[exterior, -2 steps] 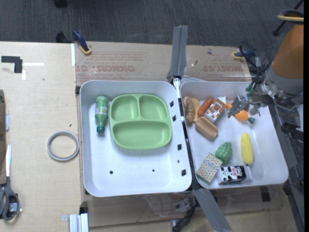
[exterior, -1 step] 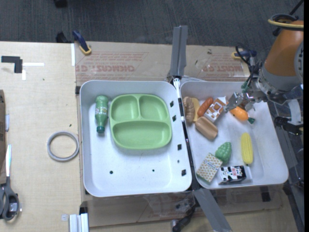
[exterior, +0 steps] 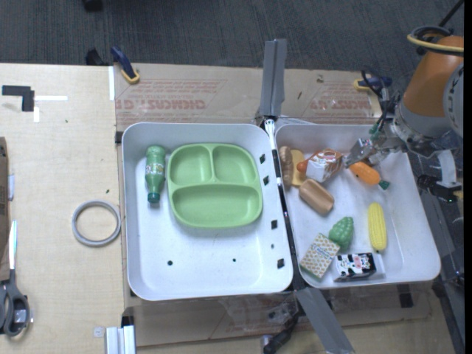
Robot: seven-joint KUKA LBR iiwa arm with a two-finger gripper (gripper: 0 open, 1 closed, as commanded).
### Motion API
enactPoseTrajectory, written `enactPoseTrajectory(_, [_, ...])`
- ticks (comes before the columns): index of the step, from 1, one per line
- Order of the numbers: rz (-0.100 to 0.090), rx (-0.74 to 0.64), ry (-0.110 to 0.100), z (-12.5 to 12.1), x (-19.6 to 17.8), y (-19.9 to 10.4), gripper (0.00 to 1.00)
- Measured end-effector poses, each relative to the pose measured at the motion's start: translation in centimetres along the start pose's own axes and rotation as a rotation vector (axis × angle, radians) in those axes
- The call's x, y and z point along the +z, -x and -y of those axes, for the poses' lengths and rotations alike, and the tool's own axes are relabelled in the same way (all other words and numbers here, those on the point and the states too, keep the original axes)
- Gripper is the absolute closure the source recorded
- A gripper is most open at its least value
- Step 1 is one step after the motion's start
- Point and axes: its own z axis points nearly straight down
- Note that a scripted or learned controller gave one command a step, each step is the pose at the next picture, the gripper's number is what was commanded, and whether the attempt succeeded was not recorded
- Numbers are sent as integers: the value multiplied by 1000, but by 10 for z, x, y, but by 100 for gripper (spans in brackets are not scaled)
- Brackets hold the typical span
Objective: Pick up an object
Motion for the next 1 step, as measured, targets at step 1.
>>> enactPoseTrajectory(1, [-5,-79,5,5,-1,14,0])
